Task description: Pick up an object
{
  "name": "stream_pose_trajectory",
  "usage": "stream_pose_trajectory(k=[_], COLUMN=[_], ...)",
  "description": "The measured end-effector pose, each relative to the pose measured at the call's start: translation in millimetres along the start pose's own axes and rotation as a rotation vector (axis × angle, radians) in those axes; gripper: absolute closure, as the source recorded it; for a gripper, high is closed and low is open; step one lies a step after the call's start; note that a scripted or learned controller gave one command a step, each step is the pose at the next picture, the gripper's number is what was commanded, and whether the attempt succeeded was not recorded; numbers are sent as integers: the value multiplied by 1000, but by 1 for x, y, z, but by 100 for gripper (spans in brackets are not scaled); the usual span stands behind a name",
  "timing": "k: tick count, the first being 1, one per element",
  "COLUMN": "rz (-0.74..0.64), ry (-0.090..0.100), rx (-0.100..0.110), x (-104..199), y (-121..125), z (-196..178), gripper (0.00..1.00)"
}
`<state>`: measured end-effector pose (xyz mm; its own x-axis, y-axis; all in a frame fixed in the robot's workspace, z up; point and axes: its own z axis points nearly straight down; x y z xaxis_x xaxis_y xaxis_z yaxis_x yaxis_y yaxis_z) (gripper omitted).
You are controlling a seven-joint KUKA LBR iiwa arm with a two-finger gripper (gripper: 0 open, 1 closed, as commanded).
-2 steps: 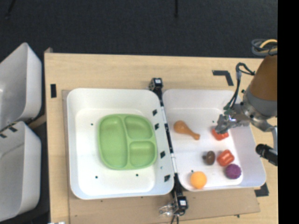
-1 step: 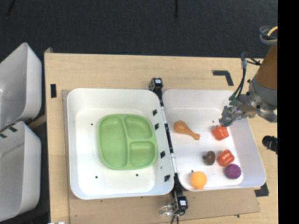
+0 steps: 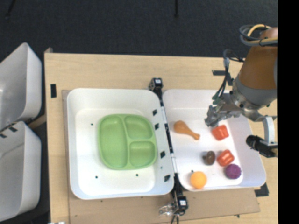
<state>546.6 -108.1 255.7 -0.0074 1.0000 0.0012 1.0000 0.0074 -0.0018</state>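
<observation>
Gripper (image 3: 214,120), finger gap unreadable, hovers just left of a red block (image 3: 220,133); orange drumstick (image 3: 186,129) lies farther left.

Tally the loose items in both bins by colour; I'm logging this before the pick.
Red: 2, one by the gripper at, one at
Orange: 2, drumstick shape, ball
Purple: 1
Brown: 1
Green: 1, divided plate
Total: 7
</observation>
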Motion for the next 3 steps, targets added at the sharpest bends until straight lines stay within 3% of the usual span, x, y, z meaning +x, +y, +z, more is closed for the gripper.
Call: stream_pose_trajectory(k=[2,3], rz=[1,0], ry=[-1,-1], rx=[2,4], x=[104,161], y=[-26,-22], z=[1,14], gripper=[100,100])
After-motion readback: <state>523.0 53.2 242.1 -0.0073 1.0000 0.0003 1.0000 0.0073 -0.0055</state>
